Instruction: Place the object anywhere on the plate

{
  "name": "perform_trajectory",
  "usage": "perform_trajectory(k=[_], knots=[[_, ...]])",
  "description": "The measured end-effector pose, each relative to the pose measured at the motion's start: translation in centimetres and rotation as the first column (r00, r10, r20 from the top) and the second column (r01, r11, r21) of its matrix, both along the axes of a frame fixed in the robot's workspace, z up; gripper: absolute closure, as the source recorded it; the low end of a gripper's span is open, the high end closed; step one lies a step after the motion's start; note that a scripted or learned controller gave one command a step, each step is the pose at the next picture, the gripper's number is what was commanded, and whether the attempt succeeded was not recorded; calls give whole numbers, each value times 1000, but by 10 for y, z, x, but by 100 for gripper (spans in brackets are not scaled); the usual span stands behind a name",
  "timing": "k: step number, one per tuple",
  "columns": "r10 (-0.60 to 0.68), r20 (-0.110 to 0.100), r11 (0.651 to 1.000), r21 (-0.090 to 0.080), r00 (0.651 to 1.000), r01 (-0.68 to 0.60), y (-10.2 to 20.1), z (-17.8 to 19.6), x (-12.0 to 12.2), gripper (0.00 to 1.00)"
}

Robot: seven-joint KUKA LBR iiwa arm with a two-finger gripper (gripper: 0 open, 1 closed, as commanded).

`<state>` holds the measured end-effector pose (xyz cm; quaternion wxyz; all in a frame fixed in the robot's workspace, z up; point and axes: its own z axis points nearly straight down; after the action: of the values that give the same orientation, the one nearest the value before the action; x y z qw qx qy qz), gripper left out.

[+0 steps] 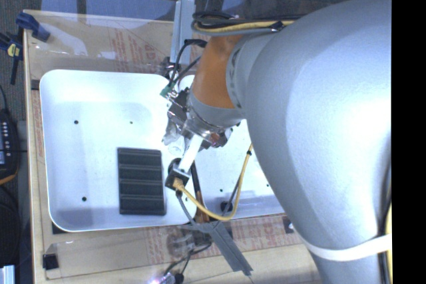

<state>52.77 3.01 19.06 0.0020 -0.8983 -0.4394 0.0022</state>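
A black ribbed rectangular slab lies flat in the left bin, near its front right corner. My gripper hangs over the right rim of that bin, just above and to the right of the slab's far end. The grey arm with its orange band comes in from the right and hides most of what lies under it. I see nothing clearly held at the gripper.
Only a strip of the right bin shows beneath the arm. A yellow cable loops over it. Blue clamps sit at the bench's far left corner.
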Motion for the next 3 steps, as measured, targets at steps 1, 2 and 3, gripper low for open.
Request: perform_trajectory(k=[1, 2, 3], knots=[[66, -2, 998, 0, 998, -66, 62, 0, -36, 100], [343, 1, 939, 0, 939, -343, 77, -10, 17, 100], [-19, -2, 1000, -2, 1000, 19, 109, -85, 67, 100]])
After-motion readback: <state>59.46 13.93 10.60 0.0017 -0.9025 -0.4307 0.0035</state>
